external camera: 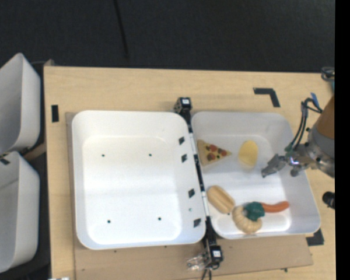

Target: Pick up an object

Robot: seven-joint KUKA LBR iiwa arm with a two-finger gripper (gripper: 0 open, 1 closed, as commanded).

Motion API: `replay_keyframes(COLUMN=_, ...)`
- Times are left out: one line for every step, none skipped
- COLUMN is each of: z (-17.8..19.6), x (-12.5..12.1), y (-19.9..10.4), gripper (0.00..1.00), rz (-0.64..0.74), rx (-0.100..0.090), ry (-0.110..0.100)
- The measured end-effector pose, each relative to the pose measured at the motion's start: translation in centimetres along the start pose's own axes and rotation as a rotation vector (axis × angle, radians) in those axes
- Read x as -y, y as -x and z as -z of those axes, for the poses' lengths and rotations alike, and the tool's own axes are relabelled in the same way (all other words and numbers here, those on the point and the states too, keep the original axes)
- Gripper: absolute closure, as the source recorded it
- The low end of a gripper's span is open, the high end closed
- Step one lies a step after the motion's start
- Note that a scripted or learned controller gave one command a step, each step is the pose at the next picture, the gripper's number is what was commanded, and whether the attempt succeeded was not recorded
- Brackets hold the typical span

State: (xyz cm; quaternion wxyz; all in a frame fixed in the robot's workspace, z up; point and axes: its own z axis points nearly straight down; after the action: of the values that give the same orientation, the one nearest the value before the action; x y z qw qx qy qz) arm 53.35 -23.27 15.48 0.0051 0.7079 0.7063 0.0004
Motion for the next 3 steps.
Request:
replay_keyframes(z=0.8, x=0.1, y=-0.2, gripper=1.00, rz=0.004, rx=-0.001, ry=-0.003)
replay_keyframes(z=1.8, x=0.1, y=0.0, gripper=1.00, rz=0.006, rx=0.000, ry=-0.001)
replay_keyframes(z=2.9, x=0.0, y=0.1, gripper=1.00, rz=0.009, rx=0.003, ry=0.003)
